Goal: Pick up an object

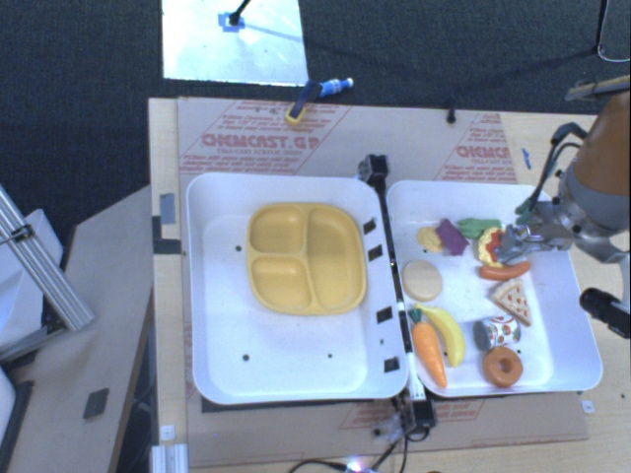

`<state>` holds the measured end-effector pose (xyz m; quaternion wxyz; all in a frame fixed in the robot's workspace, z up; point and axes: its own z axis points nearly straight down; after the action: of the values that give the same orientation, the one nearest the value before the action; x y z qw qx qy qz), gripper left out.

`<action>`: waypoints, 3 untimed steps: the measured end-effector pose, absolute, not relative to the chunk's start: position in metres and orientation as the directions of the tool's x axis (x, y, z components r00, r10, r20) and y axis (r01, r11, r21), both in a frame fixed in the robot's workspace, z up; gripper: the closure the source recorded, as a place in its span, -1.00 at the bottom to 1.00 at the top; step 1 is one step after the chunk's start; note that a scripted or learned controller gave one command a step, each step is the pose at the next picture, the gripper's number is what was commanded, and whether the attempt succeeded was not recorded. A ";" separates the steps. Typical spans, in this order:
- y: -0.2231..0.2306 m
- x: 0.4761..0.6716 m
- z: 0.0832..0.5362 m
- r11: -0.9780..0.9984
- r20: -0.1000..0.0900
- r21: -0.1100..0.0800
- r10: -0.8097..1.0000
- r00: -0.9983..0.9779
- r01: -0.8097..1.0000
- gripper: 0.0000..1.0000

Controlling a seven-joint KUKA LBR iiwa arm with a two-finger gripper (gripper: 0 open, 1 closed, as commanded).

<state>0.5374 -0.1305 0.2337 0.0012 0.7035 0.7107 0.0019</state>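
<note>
- Camera view takes in a bench (pixel 246 136) bearing two shallow white bins side by side.
- Left bin (pixel 212 343) holds a yellow divided plate (pixel 304 257), lying flat near its middle with three compartments facing up.
- Right bin (pixel 572 333) holds a scatter of toy foods.
- Grey arm (pixel 601 190) with its orange band comes in from the right side, over the right bin's upper right part.
- Gripper (pixel 511 244) sits low at the red and yellow toy (pixel 487 248), just above a red sausage (pixel 505 270); whether it is open or closed, or has hold of anything, I cannot tell.
- Banana (pixel 449 333) and carrot (pixel 428 353) lie side by side, touching, near the bin's lower left.
- Round beige cookie (pixel 423 281) lies above them, near the divider.
- Pizza slice (pixel 513 302) lies below the sausage.
- Donut (pixel 503 367) rests near the front edge, a small can (pixel 493 332) just above it.
- Purple piece (pixel 452 236) sits between a small yellow piece (pixel 429 236) and a green leaf (pixel 477 228).
</note>
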 end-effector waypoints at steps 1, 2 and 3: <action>-0.086 0.552 0.233 0.009 0.001 0.004 1.000 -0.009 1.000 1.00; -0.069 0.562 0.227 0.007 0.000 0.003 1.000 -0.007 1.000 1.00; -0.066 0.557 0.234 0.006 0.000 0.002 1.000 -0.006 1.000 1.00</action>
<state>0.5568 -0.0657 0.2340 0.0007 0.7051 0.7091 0.0009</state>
